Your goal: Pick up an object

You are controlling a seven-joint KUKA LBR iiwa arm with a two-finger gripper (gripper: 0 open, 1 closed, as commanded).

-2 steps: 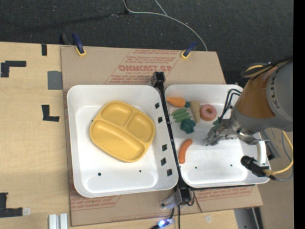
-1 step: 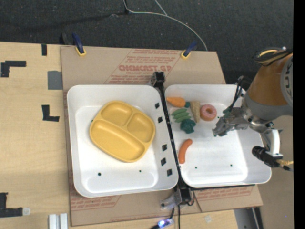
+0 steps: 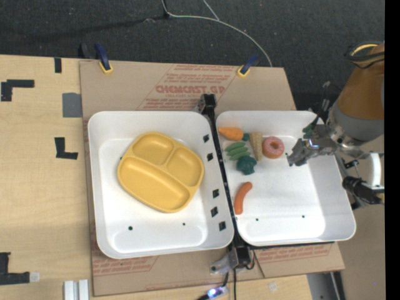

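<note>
Where the arm (image 3: 359, 102) reaches in from your right, its hand (image 3: 299, 155) hangs over the right bin (image 3: 325, 199), just right of the donut (image 3: 272, 147); you cannot tell whether it is apart or together. Left of the donut lie a cone (image 3: 256, 144), carrot (image 3: 231, 133), green pod (image 3: 236, 149), broccoli (image 3: 245, 164) and sausage (image 3: 241, 196). The left bin (image 3: 109, 224) holds a yellow plate (image 3: 161, 170).

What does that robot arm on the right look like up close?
The arm is a rounded grey body with an orange band at the top. Its gripper is small, dark grey metal, with thin black cables running beside it. A white and black fitting sits lower right.
</note>
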